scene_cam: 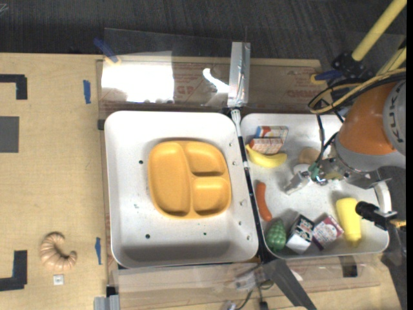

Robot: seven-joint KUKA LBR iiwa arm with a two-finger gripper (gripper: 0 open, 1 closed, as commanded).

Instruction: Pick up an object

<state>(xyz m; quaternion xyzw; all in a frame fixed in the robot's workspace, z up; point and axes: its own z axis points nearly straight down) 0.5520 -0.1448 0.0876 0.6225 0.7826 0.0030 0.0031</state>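
The hand (298, 179) hangs low in the right bin (293, 123), just right of the frame's centre, pointing toward the left; whether it is apart or together I cannot tell, for it is small and blurred against the white floor. Nothing shows in its grip. The grey arm (368, 134) with its orange band comes in from the right edge, cables looping above it.

Around the hand lie the things to pick. Just above and left is a banana (266, 157) with a small printed packet (271, 136) behind it. A tan piece (309, 154) sits just above the hand. Below and left a red-orange stick (262, 200) lies along the bin's left wall, and a green fruit (276, 236) sits at its lower end. Beside that are two small boxes (313, 232), and a yellow piece (349, 218) lies at the lower right.

The left bin (122, 173) holds a yellow divided tray (190, 177). Far off at the lower left of the frame, a pinkish curled object (57, 250) rests on the cardboard tabletop (45, 173).
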